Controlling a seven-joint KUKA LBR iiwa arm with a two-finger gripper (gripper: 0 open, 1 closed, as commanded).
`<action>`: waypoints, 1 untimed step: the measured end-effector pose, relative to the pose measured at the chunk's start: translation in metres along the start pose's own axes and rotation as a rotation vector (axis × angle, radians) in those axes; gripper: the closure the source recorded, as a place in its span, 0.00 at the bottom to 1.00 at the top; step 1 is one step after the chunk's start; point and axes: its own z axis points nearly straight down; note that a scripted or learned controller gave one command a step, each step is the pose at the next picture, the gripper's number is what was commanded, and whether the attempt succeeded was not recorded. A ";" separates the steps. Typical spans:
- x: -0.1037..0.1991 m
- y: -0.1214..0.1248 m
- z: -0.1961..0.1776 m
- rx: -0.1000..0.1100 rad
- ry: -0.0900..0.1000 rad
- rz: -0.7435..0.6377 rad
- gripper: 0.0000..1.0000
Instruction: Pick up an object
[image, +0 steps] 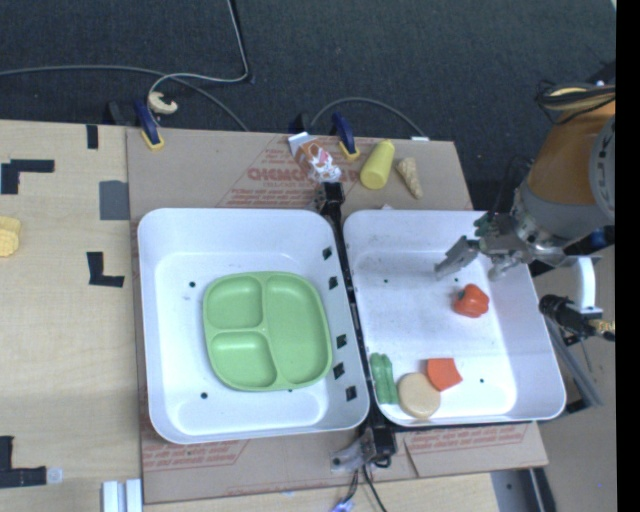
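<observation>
Over the right bin (520, 400), near its upper right corner, the gripper (478, 256) is seen reaching in from the right, its 2 fingers spread apart with nothing between them; 1 finger (452, 256) is stretched toward the bin's middle. No object is held. The approach step is judged to be in hand: the claw has been brought above the bin, but no grasp has been made.

The nearest candidate is taken to be the red object (471, 301), which lies on the bin floor just below and slightly to the right of the open fingers, close to them but apart. Whether the claw is already low enough to reach it cannot be told from this slanted view. 3 further objects are grouped near the bin's lower edge, well apart from the claw: an orange block (443, 373), a tan round piece (419, 395) touching or nearly touching it, and a green stick (382, 378) beside the left wall.

For the next move, a short shift toward the red object would be called for, followed by a descent with the fingers on either side of it and then a closing. The left bin (170, 300) holds a green divided plate (267, 330), which is not concerned by the reach.
</observation>
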 end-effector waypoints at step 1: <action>-0.059 0.000 0.047 0.005 0.001 0.002 0.00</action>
